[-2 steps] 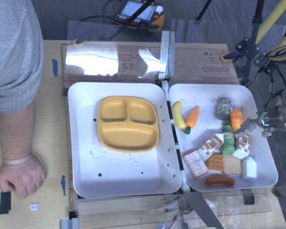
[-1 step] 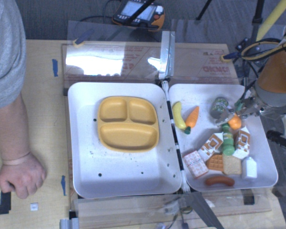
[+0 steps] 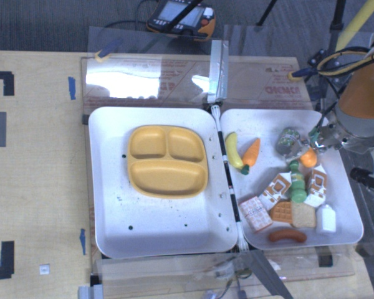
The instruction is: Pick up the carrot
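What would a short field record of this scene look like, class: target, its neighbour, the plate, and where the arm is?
target: carrot, lying in the right bin, near its left wall
neighbour: banana, just left of the carrot
plate: yellow, three compartments, in the left bin
arm: gripper at the right bin's far right, apart from the carrot

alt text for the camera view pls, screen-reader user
An orange carrot lies beside a yellow banana at the right bin's left side, untouched; the gripper hangs over the bin's far right corner. The left bin holds a yellow divided plate.
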Controlling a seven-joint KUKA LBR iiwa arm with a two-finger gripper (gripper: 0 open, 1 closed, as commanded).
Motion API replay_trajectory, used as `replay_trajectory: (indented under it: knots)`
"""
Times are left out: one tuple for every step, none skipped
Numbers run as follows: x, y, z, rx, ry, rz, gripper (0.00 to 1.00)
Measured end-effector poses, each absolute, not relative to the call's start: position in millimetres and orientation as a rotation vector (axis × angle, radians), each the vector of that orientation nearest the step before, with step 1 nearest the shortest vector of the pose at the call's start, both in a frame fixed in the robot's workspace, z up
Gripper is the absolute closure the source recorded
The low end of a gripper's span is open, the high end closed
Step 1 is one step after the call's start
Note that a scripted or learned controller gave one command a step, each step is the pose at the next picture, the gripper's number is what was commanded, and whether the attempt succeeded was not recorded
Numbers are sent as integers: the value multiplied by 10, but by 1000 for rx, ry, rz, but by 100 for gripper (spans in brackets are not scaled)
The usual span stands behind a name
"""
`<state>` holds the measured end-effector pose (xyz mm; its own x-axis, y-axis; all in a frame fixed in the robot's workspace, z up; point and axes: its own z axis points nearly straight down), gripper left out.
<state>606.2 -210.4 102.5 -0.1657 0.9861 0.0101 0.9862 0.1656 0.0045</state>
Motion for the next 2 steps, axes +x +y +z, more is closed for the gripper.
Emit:
replay_trajectory:
  knots:
    - [5967, -1747, 1798, -2055, -2378, 1, 100]
    - [6099, -1239, 2555, -2031, -2398, 1, 100]
